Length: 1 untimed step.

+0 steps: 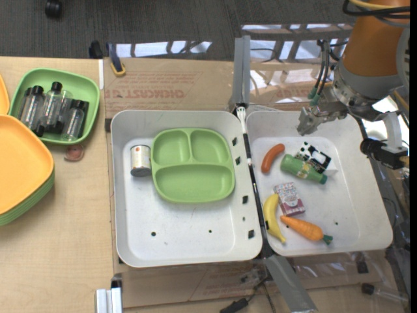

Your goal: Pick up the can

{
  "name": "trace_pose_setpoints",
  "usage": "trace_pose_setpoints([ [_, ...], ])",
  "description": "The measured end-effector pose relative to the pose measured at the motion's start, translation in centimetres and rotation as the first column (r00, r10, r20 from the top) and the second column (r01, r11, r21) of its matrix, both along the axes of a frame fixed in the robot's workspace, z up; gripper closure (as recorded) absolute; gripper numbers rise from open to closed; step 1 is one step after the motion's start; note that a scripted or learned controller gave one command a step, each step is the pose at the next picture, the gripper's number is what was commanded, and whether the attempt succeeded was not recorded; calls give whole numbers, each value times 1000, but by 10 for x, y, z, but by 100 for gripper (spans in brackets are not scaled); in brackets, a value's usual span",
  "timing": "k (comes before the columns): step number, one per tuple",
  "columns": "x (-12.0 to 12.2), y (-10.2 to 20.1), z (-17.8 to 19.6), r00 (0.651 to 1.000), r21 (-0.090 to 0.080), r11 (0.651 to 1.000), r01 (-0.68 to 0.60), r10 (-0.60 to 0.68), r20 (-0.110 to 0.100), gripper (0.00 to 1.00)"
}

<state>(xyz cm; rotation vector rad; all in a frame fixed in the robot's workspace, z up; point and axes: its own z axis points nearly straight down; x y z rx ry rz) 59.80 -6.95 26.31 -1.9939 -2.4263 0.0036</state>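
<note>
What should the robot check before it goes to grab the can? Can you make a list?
1. Can easy to see, lying in the left bin: ok.
2. Nothing on top of the can: ok.
3. Room around it: not ok, the green plate sits close on its right.
4. Gripper above the can: not ok, it hangs over the right bin.
5. Jaws ready: cannot tell.

Bright, even light; perhaps slightly soft.

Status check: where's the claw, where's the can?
Gripper over right bin's far edge, nothing visibly held. Can lying in left bin, beside green plate. Untouched.
</note>
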Motion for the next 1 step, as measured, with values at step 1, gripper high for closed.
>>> trace_pose_setpoints([
  [1, 61, 46, -41, 993, -1, 993, -119, 119, 3, 100],
])
